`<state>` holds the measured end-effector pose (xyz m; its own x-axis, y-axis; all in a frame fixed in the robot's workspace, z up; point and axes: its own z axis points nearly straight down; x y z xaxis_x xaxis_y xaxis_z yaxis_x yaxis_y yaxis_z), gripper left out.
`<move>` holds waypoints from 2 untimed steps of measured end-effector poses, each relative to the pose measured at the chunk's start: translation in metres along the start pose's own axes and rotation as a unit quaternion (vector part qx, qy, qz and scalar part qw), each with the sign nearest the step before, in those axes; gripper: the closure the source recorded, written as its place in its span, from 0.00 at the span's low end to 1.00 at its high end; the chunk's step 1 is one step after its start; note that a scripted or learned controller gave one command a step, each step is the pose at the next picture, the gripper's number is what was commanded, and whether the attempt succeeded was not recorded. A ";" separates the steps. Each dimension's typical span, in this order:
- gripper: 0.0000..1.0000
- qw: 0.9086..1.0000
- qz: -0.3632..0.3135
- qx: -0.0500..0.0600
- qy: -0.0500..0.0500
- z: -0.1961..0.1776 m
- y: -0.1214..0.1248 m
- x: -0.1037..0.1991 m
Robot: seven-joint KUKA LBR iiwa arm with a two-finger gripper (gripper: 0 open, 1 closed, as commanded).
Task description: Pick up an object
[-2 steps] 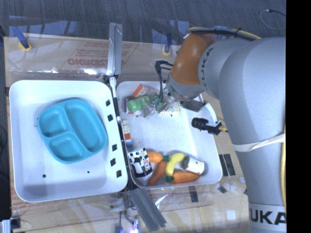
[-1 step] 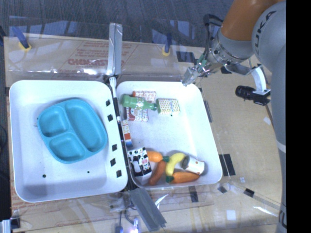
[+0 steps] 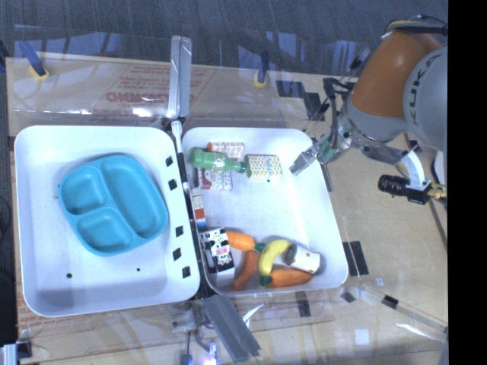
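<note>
Left bin: blue divided tray. Right bin: green bottle, banana, carrots, small cartons. Gripper over the right bin's far corner; opening impossible to tell.

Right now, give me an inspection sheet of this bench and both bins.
Surface: tan bench bearing two shallow white bins, left and right.
Job's things: right bin holds a green plastic bottle, patterned small box, yellow toy banana, orange toy carrots, black-and-white carton.
Clutter: blue three-compartment plate in left bin.
Grippers: gripper above right bin's far right corner, holding nothing.
Cables: dark leads by the wrist.
Surroundings: dark carpet.
</note>
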<state>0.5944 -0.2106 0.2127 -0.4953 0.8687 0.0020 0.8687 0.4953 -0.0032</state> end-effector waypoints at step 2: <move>1.00 0.992 -0.126 0.000 -0.001 -0.008 0.024 -0.012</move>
